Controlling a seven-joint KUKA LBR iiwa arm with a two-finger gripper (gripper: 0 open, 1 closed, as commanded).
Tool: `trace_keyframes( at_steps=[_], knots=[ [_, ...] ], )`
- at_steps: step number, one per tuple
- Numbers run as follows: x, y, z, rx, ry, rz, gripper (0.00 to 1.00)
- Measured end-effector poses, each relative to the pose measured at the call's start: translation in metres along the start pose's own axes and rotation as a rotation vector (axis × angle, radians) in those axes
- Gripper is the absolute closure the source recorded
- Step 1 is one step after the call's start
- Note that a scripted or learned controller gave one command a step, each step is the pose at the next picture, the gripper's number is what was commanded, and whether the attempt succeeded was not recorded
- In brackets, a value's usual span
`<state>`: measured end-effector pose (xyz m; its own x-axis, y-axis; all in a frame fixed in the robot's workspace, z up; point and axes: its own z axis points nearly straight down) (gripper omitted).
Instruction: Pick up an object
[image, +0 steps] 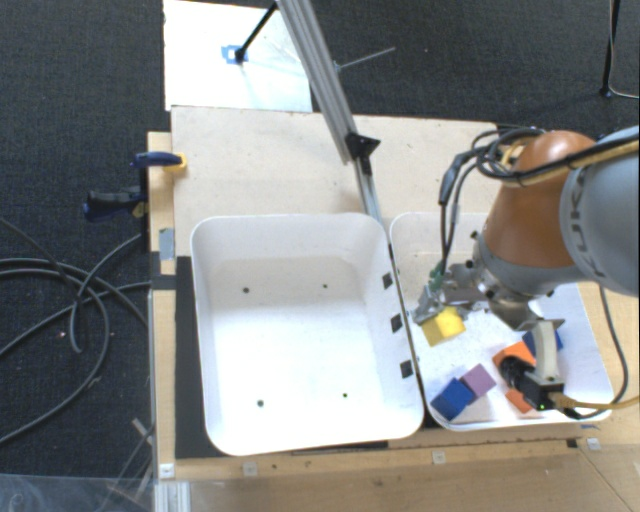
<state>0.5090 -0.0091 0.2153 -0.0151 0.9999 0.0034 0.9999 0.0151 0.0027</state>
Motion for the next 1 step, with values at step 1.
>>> trace_keyframes(
  at_steps=[1],
  knots=[
    [0.0682,-0.0095,0.0003,0.003,0.000,0.001,1.00]
  ],
)
